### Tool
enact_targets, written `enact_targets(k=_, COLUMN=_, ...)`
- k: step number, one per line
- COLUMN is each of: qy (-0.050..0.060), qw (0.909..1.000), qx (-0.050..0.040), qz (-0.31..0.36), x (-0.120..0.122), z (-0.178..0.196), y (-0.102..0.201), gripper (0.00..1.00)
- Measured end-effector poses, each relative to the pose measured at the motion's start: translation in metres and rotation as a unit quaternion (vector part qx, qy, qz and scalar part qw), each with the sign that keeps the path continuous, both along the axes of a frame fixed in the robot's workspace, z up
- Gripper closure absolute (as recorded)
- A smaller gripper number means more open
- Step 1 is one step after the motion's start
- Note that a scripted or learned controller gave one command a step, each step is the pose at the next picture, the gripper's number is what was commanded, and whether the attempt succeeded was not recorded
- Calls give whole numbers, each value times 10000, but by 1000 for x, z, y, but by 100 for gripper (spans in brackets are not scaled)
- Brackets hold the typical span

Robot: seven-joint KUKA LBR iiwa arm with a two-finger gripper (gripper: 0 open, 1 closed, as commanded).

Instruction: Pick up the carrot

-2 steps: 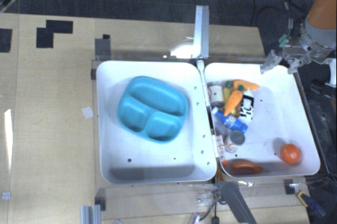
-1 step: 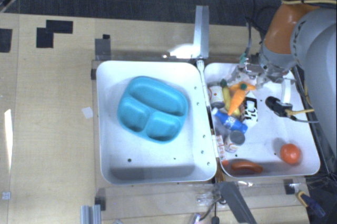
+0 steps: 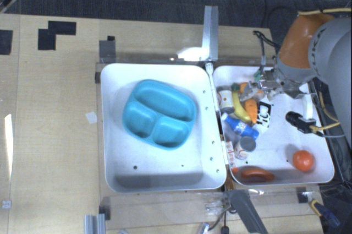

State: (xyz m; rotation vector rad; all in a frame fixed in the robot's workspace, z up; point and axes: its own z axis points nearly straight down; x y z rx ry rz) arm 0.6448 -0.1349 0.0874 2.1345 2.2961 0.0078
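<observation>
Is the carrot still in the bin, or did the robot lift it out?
In the bin. The carrot lies in the right bin beside the banana, under the gripper.

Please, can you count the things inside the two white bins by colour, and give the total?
Blue: 2, the divided tray in the left bin and a blue packet in the right bin
Yellow: 1, the banana
Orange: 2, the carrot and a round fruit
Red-brown: 1, a long item at the near rim
Grey: 1, a small can
Total: 7 that I can tell apart; the pile is cluttered.
</observation>
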Motion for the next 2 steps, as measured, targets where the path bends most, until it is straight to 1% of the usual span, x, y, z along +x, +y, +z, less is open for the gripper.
enact_targets(k=1, qy=-14, qw=10000, qx=9, qz=15, x=2, z=10, y=2, gripper=100)
enact_targets(k=2, qy=22, qw=9994, qx=2, qz=-353, x=-10, z=124, y=46, gripper=100)
